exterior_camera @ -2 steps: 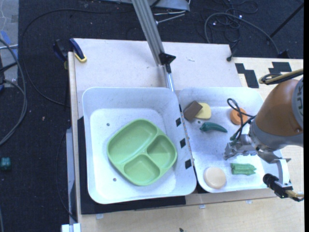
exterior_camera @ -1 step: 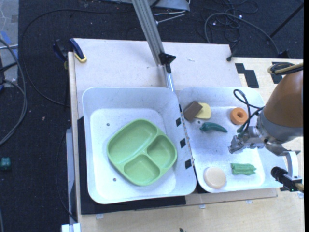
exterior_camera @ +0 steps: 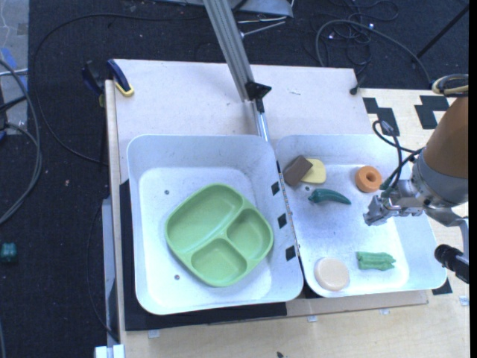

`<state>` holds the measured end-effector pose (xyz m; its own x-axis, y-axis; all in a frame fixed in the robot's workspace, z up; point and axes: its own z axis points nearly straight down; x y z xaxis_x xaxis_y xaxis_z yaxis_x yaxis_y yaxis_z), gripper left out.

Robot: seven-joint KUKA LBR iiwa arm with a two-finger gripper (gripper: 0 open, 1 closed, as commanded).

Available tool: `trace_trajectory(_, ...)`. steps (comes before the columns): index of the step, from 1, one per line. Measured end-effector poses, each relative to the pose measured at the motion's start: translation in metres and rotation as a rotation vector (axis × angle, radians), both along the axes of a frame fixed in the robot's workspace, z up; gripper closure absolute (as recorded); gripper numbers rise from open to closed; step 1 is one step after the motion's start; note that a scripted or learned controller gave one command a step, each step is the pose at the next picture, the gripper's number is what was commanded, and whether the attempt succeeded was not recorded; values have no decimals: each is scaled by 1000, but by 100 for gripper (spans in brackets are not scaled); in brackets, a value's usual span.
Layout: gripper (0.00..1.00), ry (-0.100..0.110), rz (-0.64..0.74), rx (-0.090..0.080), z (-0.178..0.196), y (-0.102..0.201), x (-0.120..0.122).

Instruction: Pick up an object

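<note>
The right bin holds a brown block leaning on a yellow piece, a dark green pepper-like toy, an orange ring, a light green leafy piece and a cream round disc. My gripper hangs over the right part of that bin, between the orange ring and the light green piece. Nothing shows between its fingers.
The left bin carries a green divided plate. A slanted metal pole reaches down to the bins' shared back edge. A blue and yellow tool lies on the bench's back left corner. Cables lie on the dark floor around.
</note>
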<state>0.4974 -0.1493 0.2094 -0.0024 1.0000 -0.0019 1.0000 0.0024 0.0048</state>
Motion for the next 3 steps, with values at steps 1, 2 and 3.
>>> trace_trajectory(1, 100, 5, 5, 4, -7, 54, 4)
trace_trajectory(2, 100, 3, 3, 2, 9, 110, 9)
trace_trajectory(3, 100, 3, 4, 3, 22, 162, 13)
